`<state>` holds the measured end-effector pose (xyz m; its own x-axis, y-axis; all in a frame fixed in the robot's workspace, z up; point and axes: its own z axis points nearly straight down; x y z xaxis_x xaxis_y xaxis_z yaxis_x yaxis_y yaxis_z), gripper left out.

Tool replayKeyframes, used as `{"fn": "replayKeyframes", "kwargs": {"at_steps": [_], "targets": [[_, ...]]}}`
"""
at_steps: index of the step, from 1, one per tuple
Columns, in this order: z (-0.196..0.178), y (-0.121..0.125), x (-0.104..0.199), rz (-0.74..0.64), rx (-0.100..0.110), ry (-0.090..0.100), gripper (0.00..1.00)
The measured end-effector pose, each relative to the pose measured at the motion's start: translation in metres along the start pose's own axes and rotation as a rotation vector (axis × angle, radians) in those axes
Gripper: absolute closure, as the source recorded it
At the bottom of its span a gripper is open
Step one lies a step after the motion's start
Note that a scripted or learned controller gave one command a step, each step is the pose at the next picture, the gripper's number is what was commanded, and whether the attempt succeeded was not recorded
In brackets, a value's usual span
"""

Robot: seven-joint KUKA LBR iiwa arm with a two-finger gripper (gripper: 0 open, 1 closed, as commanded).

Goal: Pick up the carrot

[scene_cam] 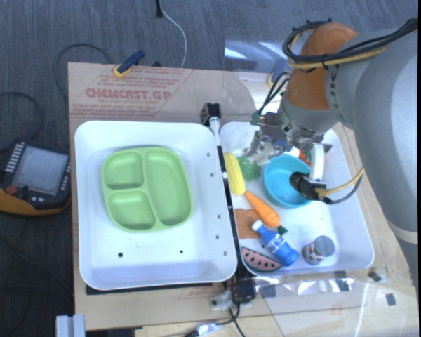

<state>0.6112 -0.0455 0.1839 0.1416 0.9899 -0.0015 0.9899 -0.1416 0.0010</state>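
Two white bins sat side by side on your bench: the left bin (91, 258) with a green divided tray (146, 188) lying flat in it, the right bin (351, 237) crowded with toys. Your arm (379, 83) came in from the right, big and grey, its orange band (316, 55) above the wrist, and the gripper (266, 146) hung over the upper part of the right bin, close by the blue bowl (286, 181) and a small green piece (248, 168). Whether those fingers were wide or narrow, you could not tell from this angle; the wrist body covered them, and nothing showed between them.

Your carrot (262, 209) lay in the middle of the right bin, orange, slanting from upper left to lower right, just below and left of the blue bowl, apart from the gripper. An ear of yellow corn (234, 173) lay along the bin's left wall, above the carrot. A blue bottle (277, 244) lay just below the carrot's lower end, with a brown flat piece (247, 223) to its left and a watermelon slice (261, 260) at the bin's lower left. A small grey can (318, 248) stood near the lower right. Off the bench, on the carpet to the left, sat the teach pendant (31, 177).
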Motion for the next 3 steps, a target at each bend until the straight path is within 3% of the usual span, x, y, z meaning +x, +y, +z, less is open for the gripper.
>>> {"fn": "replayKeyframes", "kwargs": {"at_steps": [1, 2, 3], "targets": [[0.003, -0.002, -0.002, 0.002, 0.007, -0.003, 0.00], [0.004, -0.072, -0.020, 0.004, 0.011, -0.003, 0.00], [0.093, -0.053, -0.059, -0.005, -0.009, 0.001, 0.00]]}}
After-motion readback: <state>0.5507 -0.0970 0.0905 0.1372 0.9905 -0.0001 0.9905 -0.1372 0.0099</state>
